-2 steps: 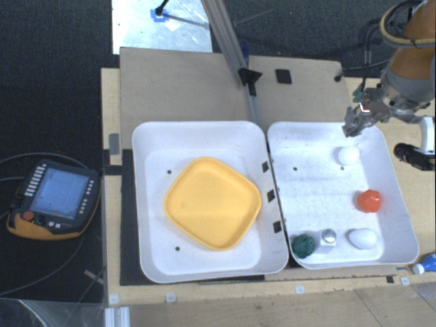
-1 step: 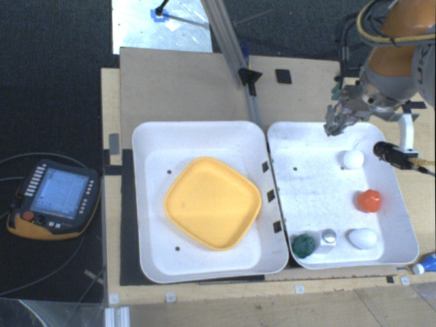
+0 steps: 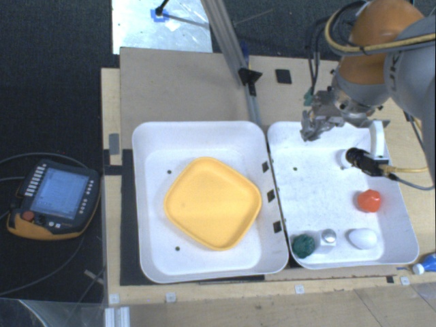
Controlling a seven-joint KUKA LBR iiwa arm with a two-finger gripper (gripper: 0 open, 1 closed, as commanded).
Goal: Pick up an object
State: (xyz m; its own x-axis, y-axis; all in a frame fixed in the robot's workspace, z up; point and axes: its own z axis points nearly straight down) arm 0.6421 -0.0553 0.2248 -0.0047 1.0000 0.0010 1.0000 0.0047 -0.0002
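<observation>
Two bins, five loose things

One yellow plate [image 3: 212, 201] in the left bin [image 3: 146, 203]; in the right bin [image 3: 306, 182], one orange ball [image 3: 368, 201], one white egg [image 3: 362, 238], one silver cylinder [image 3: 328, 237], one green ball [image 3: 304, 244].

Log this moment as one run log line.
pincer: above right bin back edge, holding nothing | orange ball, white egg: untouched

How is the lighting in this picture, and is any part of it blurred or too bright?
In the camera view the light is even and soft; the yellow plate is bright, its edges a little washed out; the white egg nearly blends into the right bin; the floor patch at the top glares pale.
</observation>
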